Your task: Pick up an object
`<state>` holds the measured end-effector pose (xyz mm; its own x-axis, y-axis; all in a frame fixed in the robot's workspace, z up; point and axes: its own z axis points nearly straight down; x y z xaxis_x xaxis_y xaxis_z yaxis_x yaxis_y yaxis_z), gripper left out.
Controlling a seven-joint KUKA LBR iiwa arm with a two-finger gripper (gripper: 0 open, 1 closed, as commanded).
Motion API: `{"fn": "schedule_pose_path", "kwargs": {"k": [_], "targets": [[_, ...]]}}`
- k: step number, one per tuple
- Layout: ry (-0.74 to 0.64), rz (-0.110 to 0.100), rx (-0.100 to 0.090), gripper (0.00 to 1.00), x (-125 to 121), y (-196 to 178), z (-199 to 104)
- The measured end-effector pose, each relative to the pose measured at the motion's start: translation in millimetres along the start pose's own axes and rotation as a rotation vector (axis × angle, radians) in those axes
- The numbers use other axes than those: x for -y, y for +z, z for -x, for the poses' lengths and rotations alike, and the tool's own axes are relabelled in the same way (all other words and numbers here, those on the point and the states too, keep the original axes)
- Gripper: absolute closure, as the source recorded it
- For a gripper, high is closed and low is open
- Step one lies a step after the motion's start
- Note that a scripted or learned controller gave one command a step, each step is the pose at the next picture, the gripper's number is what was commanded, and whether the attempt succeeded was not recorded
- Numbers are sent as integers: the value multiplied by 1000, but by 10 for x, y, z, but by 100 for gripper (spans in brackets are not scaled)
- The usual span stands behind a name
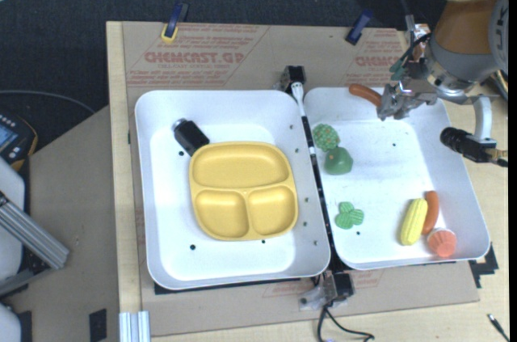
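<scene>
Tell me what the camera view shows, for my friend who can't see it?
A grey and orange robot arm reaches in from the right, its tool hovering at the far edge of the right white bin, beside an orange sausage. That bin also holds green toy vegetables, a yellow corn cob and a carrot. The left bin holds a yellow divided plate and a black object.

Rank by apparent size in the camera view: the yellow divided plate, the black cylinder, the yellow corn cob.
1. Yellow divided plastic plate
2. Yellow toy corn cob
3. Black cylinder, close to the cob in size, so this order is uncertain.
</scene>
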<state>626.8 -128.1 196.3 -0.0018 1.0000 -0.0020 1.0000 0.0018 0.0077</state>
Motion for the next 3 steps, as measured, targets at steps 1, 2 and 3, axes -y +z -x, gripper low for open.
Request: {"fn": "schedule_pose_path", "kwargs": {"k": [1,2,3], "targets": [[1,-1,0,100,-16,-312,2],[-3,-10,-4,100,159,-378,-492],[-3,-13,-5,100,455,-247,-970]]}}
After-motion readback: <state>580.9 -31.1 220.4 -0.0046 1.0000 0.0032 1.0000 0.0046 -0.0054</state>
